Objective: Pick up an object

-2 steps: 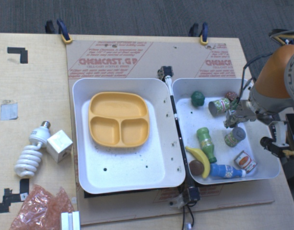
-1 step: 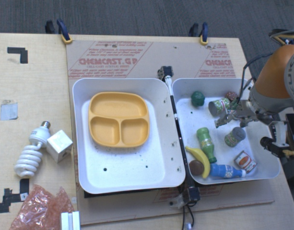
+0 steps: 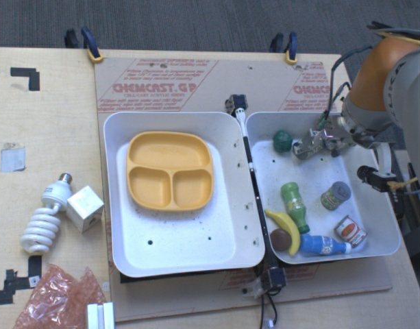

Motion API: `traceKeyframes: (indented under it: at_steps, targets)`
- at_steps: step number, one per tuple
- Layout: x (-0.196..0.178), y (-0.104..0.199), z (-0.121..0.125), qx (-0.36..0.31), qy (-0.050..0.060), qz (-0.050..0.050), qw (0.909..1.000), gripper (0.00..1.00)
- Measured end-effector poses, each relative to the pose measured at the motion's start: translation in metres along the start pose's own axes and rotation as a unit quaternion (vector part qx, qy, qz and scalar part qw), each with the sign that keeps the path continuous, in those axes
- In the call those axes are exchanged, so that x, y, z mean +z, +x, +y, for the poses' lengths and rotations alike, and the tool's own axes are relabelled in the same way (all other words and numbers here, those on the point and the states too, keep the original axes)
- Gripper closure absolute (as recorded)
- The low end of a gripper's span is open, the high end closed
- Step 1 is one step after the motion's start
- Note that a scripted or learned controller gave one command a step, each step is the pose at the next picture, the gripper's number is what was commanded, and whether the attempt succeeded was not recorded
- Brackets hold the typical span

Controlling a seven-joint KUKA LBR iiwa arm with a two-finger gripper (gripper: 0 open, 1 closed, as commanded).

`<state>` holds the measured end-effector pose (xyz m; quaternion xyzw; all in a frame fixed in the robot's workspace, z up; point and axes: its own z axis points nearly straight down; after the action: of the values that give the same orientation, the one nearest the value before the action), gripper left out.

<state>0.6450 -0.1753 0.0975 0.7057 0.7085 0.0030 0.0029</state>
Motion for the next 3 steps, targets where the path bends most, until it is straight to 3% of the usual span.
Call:
traceKeyframes:
  at_steps: [1, 2, 3]
  targets:
    - [0.006, 0.044, 0.013, 0.001, 0.006, 0.0, 1.0, 0.0]
    - [0.005, 0.038, 0.013, 0.002, 0.006, 0.0, 1.0, 0.0]
    - [-0.005, 0.038, 0.014, 0.0, 0.005, -0.001, 1.0, 1.0]
